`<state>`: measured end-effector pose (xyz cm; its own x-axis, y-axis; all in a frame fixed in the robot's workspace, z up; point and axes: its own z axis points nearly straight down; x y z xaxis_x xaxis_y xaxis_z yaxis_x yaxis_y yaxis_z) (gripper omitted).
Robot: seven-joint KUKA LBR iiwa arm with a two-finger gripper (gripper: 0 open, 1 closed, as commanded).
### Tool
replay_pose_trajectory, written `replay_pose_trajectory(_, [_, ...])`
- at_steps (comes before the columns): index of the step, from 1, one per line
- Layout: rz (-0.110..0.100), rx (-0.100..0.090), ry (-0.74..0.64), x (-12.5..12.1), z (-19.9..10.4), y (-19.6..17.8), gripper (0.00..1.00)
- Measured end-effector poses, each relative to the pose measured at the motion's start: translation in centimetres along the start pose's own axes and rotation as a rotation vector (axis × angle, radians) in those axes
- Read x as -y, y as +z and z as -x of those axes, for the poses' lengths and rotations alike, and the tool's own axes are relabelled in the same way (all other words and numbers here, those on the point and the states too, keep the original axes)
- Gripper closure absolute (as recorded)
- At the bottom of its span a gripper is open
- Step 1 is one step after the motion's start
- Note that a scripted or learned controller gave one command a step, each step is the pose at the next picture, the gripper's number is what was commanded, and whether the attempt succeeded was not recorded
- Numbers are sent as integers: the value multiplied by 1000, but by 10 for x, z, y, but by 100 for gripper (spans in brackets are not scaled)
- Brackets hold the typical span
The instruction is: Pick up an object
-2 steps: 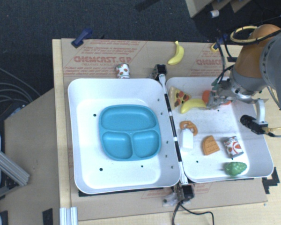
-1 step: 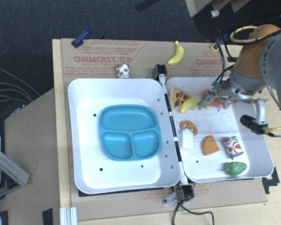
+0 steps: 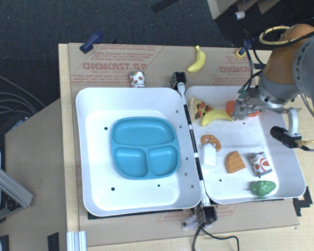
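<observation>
The right bin (image 3: 282, 135) holds a yellow banana (image 3: 214, 117), a pizza slice (image 3: 201, 109), a small red-orange piece (image 3: 230, 107), a pretzel (image 3: 210, 140), a white block (image 3: 209, 156), a tan cracker (image 3: 234, 162), a red-and-white can (image 3: 260, 163) and a green broccoli-like piece (image 3: 263, 187). My gripper (image 3: 244, 110) reaches in from the right and hangs low at the bin's far side. It is just right of the red-orange piece and at the banana's right end. Its tip is partly hidden by the wrist.
The left bin (image 3: 91, 140) carries a blue three-compartment tray (image 3: 144, 146). On the cardboard behind the bins lie a second banana (image 3: 197, 60) and a small patterned cup (image 3: 137, 79). A black clamp (image 3: 178, 79) sits between the bins' far corners.
</observation>
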<state>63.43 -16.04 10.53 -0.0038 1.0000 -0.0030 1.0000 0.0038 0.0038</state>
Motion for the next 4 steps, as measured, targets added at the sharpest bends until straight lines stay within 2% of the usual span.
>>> replay_pose_trajectory(1, [-1,0,0,0,0,0,0])
replay_pose_trajectory(2, [2,1,-1,-1,0,-10,100])
replay_pose_trajectory(3, [1,1,-1,0,0,-10,0])
replay_pose_trajectory(4, [-31,-8,14,-28,-6,17,0])
